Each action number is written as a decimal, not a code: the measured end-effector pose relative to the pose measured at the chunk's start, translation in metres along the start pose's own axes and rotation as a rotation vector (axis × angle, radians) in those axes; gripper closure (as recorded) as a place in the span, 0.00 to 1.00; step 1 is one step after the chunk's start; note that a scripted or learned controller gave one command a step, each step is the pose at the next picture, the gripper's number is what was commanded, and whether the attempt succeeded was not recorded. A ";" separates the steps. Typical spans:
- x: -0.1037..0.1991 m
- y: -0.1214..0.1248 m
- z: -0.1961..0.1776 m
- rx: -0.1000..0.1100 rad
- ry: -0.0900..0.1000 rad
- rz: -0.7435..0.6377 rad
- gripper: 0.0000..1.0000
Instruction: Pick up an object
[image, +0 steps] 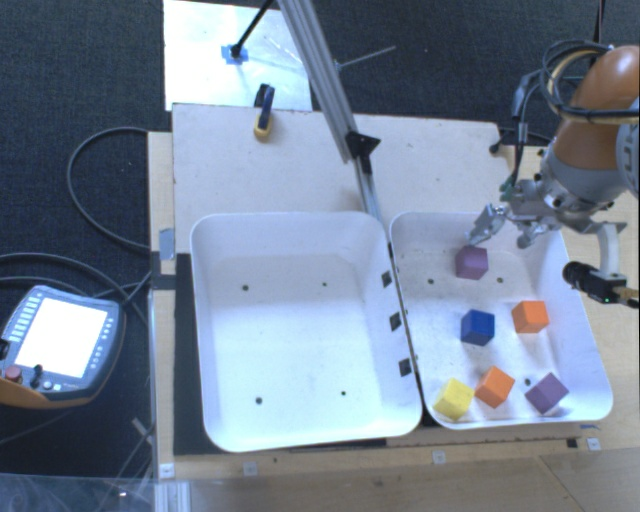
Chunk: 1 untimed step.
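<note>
My gripper (507, 229) hangs over the far part of the right bin (596, 345), its two fingers spread open with nothing between them. Just below its left finger lies a purple cube (472, 263), apart from the fingertips. Nearer the front sit a blue cube (477, 327), an orange cube (530, 316), a second orange cube (495, 386), a yellow cube (453, 398) and another purple cube (546, 392).
The left bin (215, 330) lies beside the right one, sharing a raised divider. A slanted metal pole (340, 100) crosses the bench behind the bins. A clamp (263, 110) sits at the back left, and a teach pendant (55, 342) lies off the bench's left.
</note>
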<state>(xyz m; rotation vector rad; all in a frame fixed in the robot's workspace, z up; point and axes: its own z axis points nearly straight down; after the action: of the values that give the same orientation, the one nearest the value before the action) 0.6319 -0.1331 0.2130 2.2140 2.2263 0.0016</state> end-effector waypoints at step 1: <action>0.004 0.008 0.125 0.003 -0.001 0.000 0.00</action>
<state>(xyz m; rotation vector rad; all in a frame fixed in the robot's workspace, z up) 0.6405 -0.1288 0.0876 2.2151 2.2268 -0.0023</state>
